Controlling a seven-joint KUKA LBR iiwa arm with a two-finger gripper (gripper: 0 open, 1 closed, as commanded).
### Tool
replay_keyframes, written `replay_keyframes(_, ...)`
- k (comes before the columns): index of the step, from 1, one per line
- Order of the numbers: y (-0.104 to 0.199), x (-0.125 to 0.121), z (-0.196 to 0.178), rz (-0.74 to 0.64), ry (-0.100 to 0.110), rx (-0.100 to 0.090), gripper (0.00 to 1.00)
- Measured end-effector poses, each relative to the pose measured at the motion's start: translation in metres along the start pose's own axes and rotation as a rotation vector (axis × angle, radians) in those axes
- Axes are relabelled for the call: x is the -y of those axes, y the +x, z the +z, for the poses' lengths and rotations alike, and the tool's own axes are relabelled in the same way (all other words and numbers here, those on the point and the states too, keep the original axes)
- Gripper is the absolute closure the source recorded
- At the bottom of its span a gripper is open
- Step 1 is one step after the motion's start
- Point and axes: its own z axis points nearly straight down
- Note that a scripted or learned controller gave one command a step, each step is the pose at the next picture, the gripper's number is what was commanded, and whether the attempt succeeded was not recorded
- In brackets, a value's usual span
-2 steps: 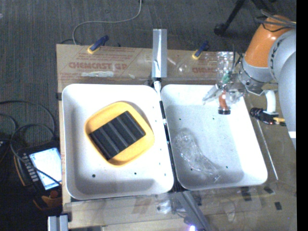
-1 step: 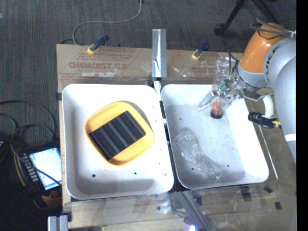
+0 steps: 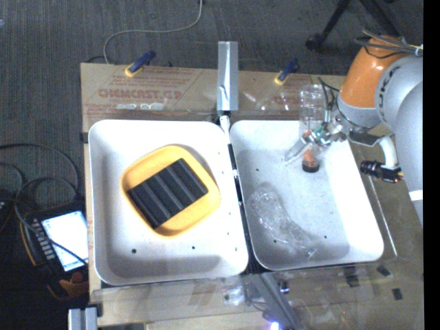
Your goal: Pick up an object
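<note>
The desk [image 3: 96, 81] carries two shallow white bins side by side. The arm [image 3: 385, 81], grey with an orange band, reaches in from the right and stands over the far part of the right bin [image 3: 344, 205].

The claw [image 3: 311, 158] points down into this bin, near its far wall. Its two fingers [image 3: 297, 150] spread apart downward, so the claw looks partly open, and between the tips there is a small orange and dark thing (it is too small to say what it is). From this view one cannot tell if the tips touch the floor of the bin. Just above the claw, a clear glass-like object [image 3: 311, 105] stands at the far rim of the bin; its exact form is hard to read.

In the near half of the right bin lies a crumpled clear plastic piece [image 3: 275, 215], well apart from the claw. It is transparent, so its edges are faint against the white floor.

The left bin [image 3: 110, 253] holds a yellow tray-like object [image 3: 141, 170] with a black ribbed insert [image 3: 168, 192] on it, turned at a slant. It lies about in the middle of that bin.

On the floor at the left, a small lit screen [image 3: 65, 236] and black cables [image 3: 34, 157] show.
</note>
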Motion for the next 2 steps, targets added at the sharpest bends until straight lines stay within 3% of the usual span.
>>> replay_keyframes(1, 0.002, 0.001, -0.008, -0.001, 0.005, -0.003, 1.0)
replay_keyframes(2, 0.058, -0.021, -0.088, -0.069, -0.013, 0.011, 1.0)
